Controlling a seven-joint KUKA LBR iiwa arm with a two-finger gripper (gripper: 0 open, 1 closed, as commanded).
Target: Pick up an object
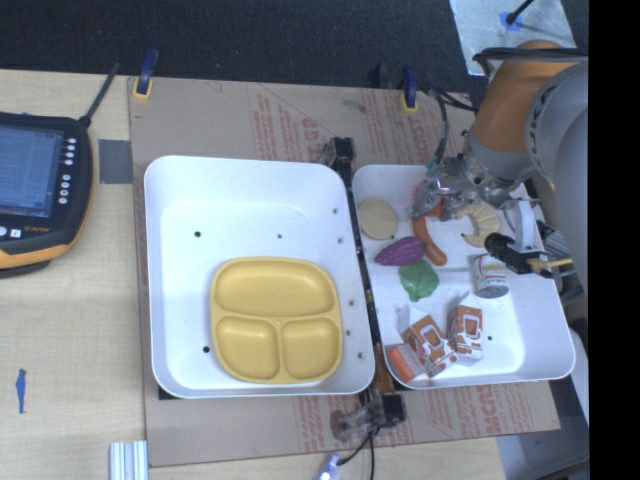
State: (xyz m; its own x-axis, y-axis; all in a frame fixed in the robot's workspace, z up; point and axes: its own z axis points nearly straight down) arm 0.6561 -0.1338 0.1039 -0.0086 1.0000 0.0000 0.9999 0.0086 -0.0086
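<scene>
Nearest the camera's lower edge, in the right shallow white bin (pixel 540 363), lie two small orange-and-white printed cartons (pixel 447 336), side by side, with an orange carrot-shaped piece (pixel 398 362) touching the left carton's lower corner. Just beyond them sits a green leafy plastic vegetable (pixel 420 280), and to its right a small silver tin can (pixel 490 279) lying near the bin's middle. In the left shallow white bin (pixel 180 193), a yellow three-compartment plastic tray (pixel 277 320) occupies the near half.

Farther back in the right bin lie a purple plastic eggplant-like piece (pixel 400 252), an orange sausage-shaped toy (pixel 430 242) and a round tan disc (pixel 378 219). The two-finger gripper (pixel 443 194) hangs just over the far end of the sausage-shaped toy; whether its jaws stand apart or together cannot be told from here, and nothing is visibly between them.

The sausage-shaped toy seems the likeliest target. It is probably light, stiff and smooth, so apt to slip or roll. Its long axis runs at a slant, from the far left toward the near right, with its near end beside the purple piece. A grip across its narrow middle, jaws square to that axis, would likely serve best.
</scene>
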